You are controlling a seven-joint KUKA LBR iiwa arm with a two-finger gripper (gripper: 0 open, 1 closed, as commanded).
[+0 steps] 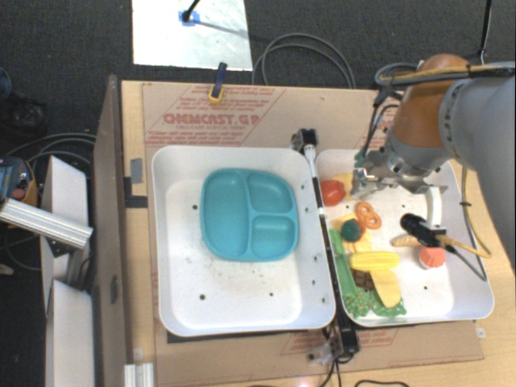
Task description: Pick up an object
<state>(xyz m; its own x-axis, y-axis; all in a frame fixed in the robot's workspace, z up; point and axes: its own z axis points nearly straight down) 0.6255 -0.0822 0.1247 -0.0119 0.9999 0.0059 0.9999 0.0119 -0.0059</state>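
The tool (369,182) hung low over the back left part of the right bin (461,298). Its mouth was hidden under the wrist, so I could not tell whether it was wide or narrow, and nothing showed in its grip.

The likeliest object to pick was the red tomato (332,190), just beside the tool against the bin's left wall. An orange pretzel (368,214) lay just in front of the tool, with a dark green ball (351,230) next to it.

Further toward the front edge lay a yellow corn cob (374,260) and a yellow wedge (389,287), both resting on a green lettuce leaf (355,295) in the front left corner. A pink-red piece (433,256) sat apart, nearer the middle.

The risk, as I judged it, lay in the crowding. With the tomato hard against the wall, the tool could strike the rim or close on air. A round toy might also roll away, or the pretzel could be nudged aside.

The left bin (184,297) held only a teal divided plate (248,216) near its centre, and both bins sat on the counter (210,118).
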